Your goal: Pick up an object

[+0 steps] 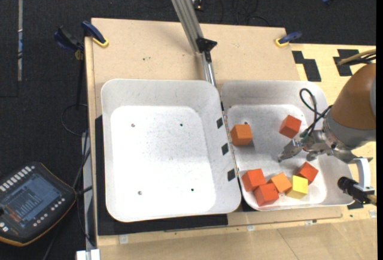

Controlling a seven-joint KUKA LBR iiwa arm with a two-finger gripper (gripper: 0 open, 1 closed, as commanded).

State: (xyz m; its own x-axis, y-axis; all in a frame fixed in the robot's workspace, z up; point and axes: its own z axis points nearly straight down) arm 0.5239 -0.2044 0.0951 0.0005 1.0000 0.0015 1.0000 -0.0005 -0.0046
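Watching the feed, I see the tool (pixel 291 151) low inside the right bin (pixel 263 94), its two fingers spread apart and pointing toward the picture's left, with nothing between them — no block is held. What I judge matters most for the next move: the nearest candidate, a red-orange block (pixel 308 171), sits just beside and below the fingertips toward the near rim, while another red block (pixel 290 126) lies just above them toward the far rim. I count six blocks in this bin: an orange cube (pixel 242 134) well to the left by the divider, two red blocks (pixel 260 186) touching at the near edge, an orange one (pixel 281 182) and a yellow one (pixel 300 185) beside them. The left bin (pixel 119 97) holds none. Both bins rest on the bench (pixel 149 49).
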